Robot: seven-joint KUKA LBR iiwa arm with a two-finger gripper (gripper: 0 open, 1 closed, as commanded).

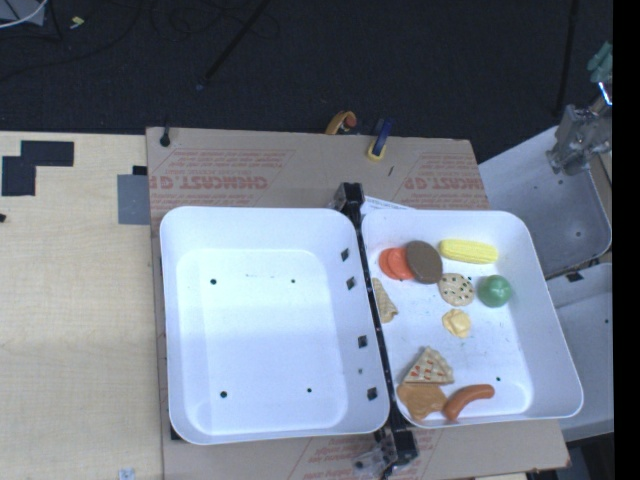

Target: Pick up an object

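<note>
Holding toy food: R bin (540, 298) | corn (467, 252), sausage (468, 400), cookie (456, 289)

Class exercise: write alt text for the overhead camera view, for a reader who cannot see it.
Two shallow white bins sit side by side on cardboard; the right bin holds toy foods: a corn cob, green ball, cookie, pizza slice and sausage. The left bin shows bare white floor. A grey metal fixture stands at the upper right.

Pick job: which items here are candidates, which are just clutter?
Candidates, in the right bin: corn cob, green ball, cookie, sausage, pizza slice.
Clutter: left bin, cardboard sheet, yellow clamp.
</note>
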